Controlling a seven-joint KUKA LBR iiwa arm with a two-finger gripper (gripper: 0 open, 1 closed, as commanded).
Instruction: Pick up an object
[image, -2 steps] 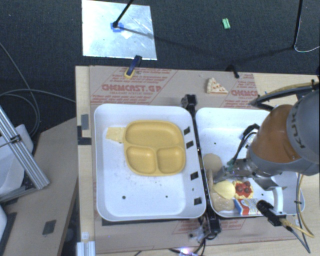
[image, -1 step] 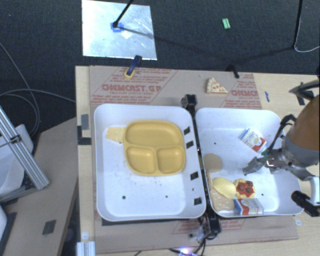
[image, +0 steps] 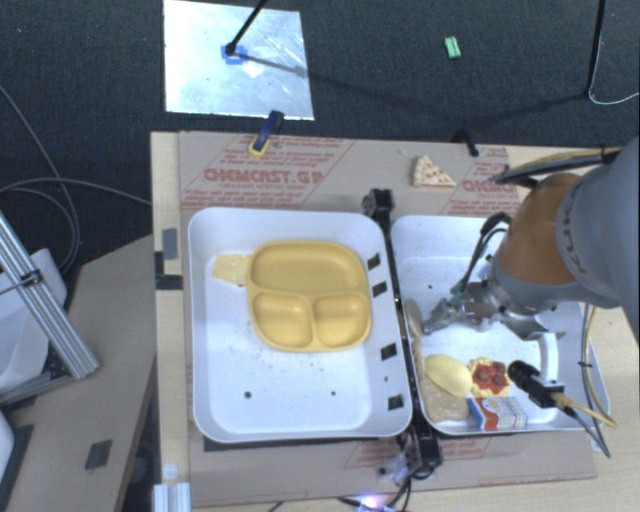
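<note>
Objects (image: 480, 385) are heaped at the right bin's (image: 440, 245) near end; the gripper (image: 437, 318) is poised beside them, its grasp indiscernible.

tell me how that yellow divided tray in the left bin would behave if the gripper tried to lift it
The yellow divided tray looks like rigid moulded plastic, so probably stiff and light. It is wide and shallow and lies flat, so fingers would likely need its rim. It seems unlikely to roll, but may slide on the left bin.
</note>
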